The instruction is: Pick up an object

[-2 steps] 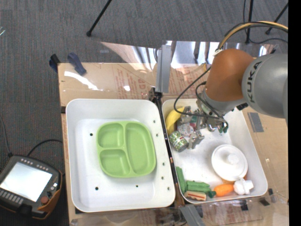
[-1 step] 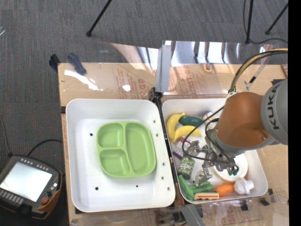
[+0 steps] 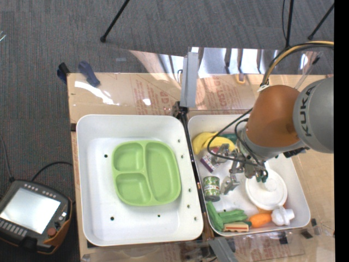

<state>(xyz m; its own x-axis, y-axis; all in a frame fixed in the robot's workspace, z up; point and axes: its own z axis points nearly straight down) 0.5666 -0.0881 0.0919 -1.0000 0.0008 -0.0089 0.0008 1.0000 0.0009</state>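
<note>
My gripper (image 3: 235,171) hangs low over the middle of the right bin (image 3: 301,192), under the orange wrist band. Just left of it lie a small green-labelled can (image 3: 211,185) and a purple item (image 3: 207,161). A yellow banana-like toy (image 3: 209,142) lies at the bin's far left, partly under cables. To the gripper's right sits a white round dish (image 3: 267,191). Green toy vegetables (image 3: 226,218), an orange carrot (image 3: 260,219) and a small white piece (image 3: 282,216) lie along the near edge. I see nothing held in the gripper.
The left bin (image 3: 87,146) holds a green divided plate (image 3: 146,172). A divider ridge (image 3: 188,162) separates the two bins. A teach pendant (image 3: 32,214) lies on the floor at the lower left. Tripod legs stand beyond the bench.
</note>
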